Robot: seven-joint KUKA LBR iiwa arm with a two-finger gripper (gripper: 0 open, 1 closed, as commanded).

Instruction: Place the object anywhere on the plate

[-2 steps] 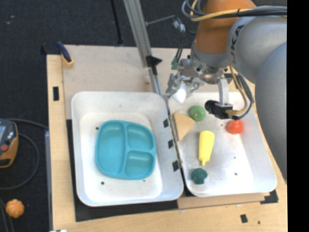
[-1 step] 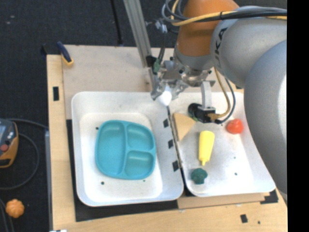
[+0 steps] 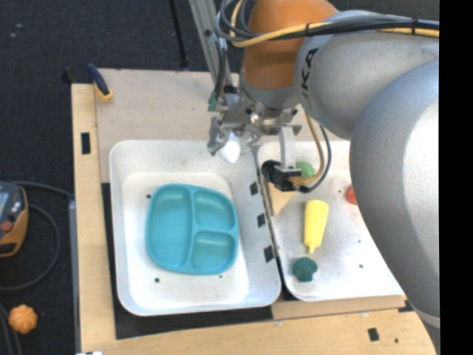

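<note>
The fingers [image 3: 228, 145] appear clamped on a small white object [image 3: 230, 151], likely light and rigid; the teal plate [image 3: 192, 228] lies below-left.

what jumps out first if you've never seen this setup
The big grey arm with its orange band fills the upper right, its gripper hanging over the divide between the bins. Next comes the teal divided plate in the left bin, then the yellow corn cob in the right bin.
</note>
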